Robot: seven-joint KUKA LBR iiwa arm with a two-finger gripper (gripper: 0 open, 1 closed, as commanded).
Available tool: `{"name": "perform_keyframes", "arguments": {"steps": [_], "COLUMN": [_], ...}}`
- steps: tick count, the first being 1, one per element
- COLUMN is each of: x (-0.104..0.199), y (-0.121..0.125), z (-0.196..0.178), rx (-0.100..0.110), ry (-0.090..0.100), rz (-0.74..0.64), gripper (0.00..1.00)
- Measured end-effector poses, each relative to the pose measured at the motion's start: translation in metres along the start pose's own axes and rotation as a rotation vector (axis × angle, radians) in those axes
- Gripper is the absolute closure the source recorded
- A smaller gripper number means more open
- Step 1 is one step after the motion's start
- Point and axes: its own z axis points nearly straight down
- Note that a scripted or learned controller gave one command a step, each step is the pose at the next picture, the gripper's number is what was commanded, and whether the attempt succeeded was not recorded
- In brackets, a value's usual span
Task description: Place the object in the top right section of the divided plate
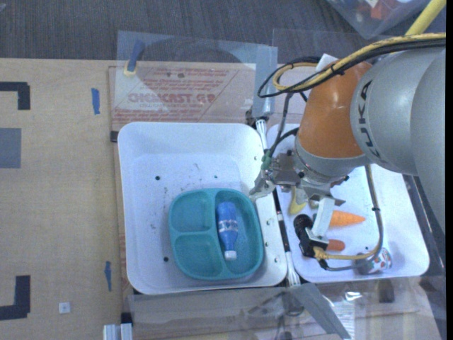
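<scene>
Jaws: state? (RK)

Cannot tell. The gripper (pixel 306 190) sits under the wrist of the arm (pixel 396 112), which hides it from above. It hangs over the inner edge of the right bin (pixel 407 250), beside the wall shared with the left bin (pixel 141 190). Nothing is visible between the jaws. (ML)

Object location? (RK)

Blue bottle (pixel 227 229), taken to be the object. It lies on its side in the long right-hand compartment of the teal plate (pixel 185 250), in the left bin, white cap toward the near rim. It is apart from the gripper. Whether that compartment counts as top right, I can't settle from this angle. (ML)

Handling estimate? (RK)

Judged small, light and rigid plastic. The round, smooth body is likely to roll or slip under a loose pinch. It does not look fragile. (ML)

Where to take hold? (RK)

Across the body at mid-length, jaws closing on the round sides, square to the long axis. The compartment walls stand close on both sides, so clearance will be tight. (ML)

Other items? (RK)

A carrot (pixel 347 219) and small clutter lie in the right bin near the gripper. (ML)
</scene>
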Motion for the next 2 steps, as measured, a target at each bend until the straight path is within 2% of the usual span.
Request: {"name": "perform_keyframes", "arguments": {"steps": [1, 2], "x": [-0.027, -0.025], "y": [0.070, -0.009], "z": [0.004, 0.005], "rx": [-0.004, 0.000], "ry": [-0.001, 0.000], "rz": [0.055, 0.105], "gripper": [0.00, 0.00]}}
